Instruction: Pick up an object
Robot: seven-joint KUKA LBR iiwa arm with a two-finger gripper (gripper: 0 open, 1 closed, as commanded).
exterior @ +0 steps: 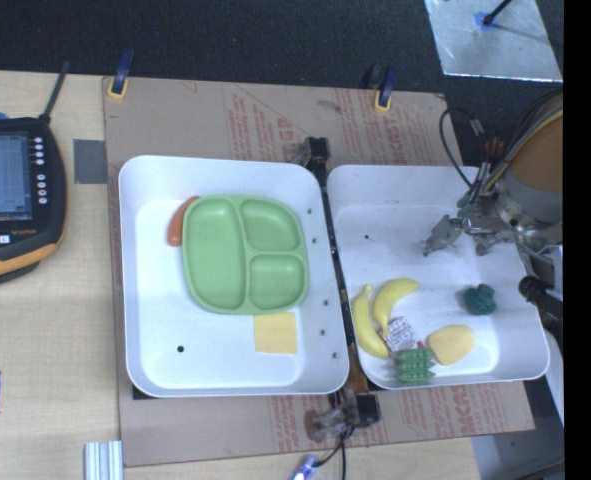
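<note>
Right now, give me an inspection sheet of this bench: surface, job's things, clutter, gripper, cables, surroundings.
Surface: brown board clamped on the bench, bearing the left bin and right bin side by side.
Job's things, left bin: green divided plate, orange-red piece tucked at its left edge, yellow square.
Job's things, right bin: two bananas, yellow lump, dark green piece, small green ridged piece, small wrapped item.
Clutter: nothing seen.
Gripper: gripper over the right bin's upper part, nothing between its fingers.
Cables: bundle along the arm.
Surroundings: handheld control pendant at left.
</note>
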